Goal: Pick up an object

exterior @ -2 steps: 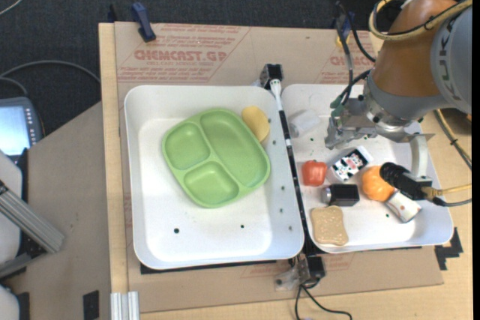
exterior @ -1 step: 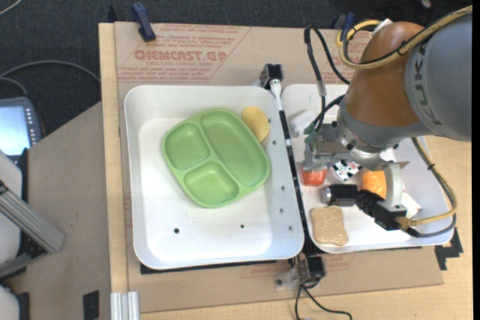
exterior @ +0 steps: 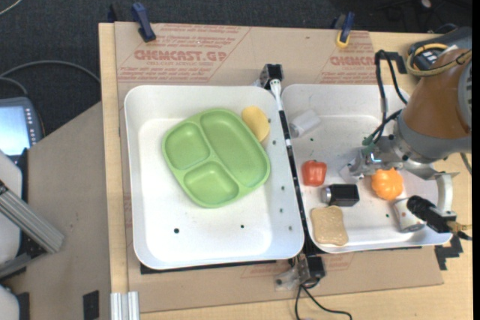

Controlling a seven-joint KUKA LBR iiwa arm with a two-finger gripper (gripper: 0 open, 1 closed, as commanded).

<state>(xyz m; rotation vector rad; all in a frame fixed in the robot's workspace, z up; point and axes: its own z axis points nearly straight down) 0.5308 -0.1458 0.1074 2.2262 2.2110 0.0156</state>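
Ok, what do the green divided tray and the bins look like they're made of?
The green divided tray looks like moulded plastic: uniform matte colour, rounded compartment walls, soft highlights. The left bin and right bin look like thin formed white plastic, smooth and slightly glossy with rounded corners, though that is judged from looks alone.

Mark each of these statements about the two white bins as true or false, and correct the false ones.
1. The green three-compartment plastic tray lies in the left white bin. True.
2. The pale yellow rounded object sits in the right white bin. False: it lies in the left bin, by the tray's upper right edge.
3. The red pepper-shaped toy lies in the right bin near the divider. True.
4. The tan bread-slice toy rests on the green tray. False: it lies at the right bin's front edge.
5. The round orange fruit toy lies just below the claw. True.
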